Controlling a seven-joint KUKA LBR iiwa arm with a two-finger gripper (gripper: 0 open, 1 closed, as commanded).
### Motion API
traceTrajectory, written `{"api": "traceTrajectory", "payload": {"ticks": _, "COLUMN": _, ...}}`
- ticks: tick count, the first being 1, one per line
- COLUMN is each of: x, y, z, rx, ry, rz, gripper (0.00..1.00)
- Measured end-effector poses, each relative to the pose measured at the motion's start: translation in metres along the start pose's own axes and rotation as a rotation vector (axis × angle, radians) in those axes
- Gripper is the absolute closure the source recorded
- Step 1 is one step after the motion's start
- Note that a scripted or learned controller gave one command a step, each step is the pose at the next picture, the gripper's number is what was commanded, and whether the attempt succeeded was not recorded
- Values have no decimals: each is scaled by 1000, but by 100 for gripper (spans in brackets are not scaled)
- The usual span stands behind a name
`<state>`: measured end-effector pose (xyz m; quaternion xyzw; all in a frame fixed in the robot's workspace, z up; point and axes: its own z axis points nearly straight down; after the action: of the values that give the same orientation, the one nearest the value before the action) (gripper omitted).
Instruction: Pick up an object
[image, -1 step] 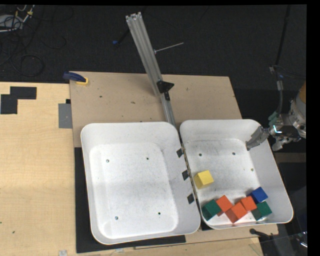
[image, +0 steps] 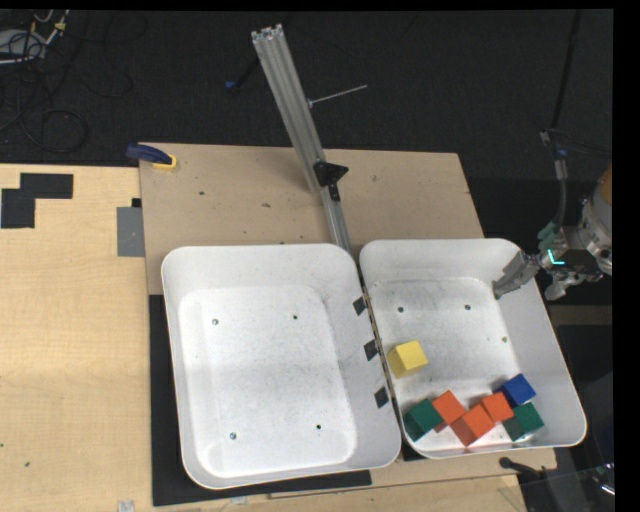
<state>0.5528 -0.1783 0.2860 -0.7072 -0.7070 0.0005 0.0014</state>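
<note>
Tool (image: 530, 277) hangs over the right bin's (image: 440, 255) far right rim, fingers spread wide, gripping nothing.

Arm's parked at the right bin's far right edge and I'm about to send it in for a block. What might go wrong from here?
1. The claw sits at the shallow white right bin's rim; a low path could clip the wall.
2. The orange cubes, green cubes and blue cube crowd the near corner, so a grasp there may jam or shove neighbours.
3. The yellow cube stands apart, a safer target.
</note>
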Motion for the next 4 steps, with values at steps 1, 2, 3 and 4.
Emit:
{"api": "traceTrajectory", "payload": {"ticks": 1, "x": 2, "y": 0, "z": 65, "rx": 7, "ry": 2, "rz": 0, "gripper": 0}}
{"api": "traceTrajectory", "payload": {"ticks": 2, "x": 4, "y": 7, "z": 114, "rx": 6, "ry": 1, "rz": 3, "gripper": 0}}
{"api": "traceTrajectory", "payload": {"ticks": 3, "x": 0, "y": 13, "z": 173, "rx": 6, "ry": 1, "rz": 3, "gripper": 0}}
{"api": "traceTrajectory", "payload": {"ticks": 4, "x": -1, "y": 14, "z": 160, "rx": 1, "ry": 0, "rz": 10, "gripper": 100}}
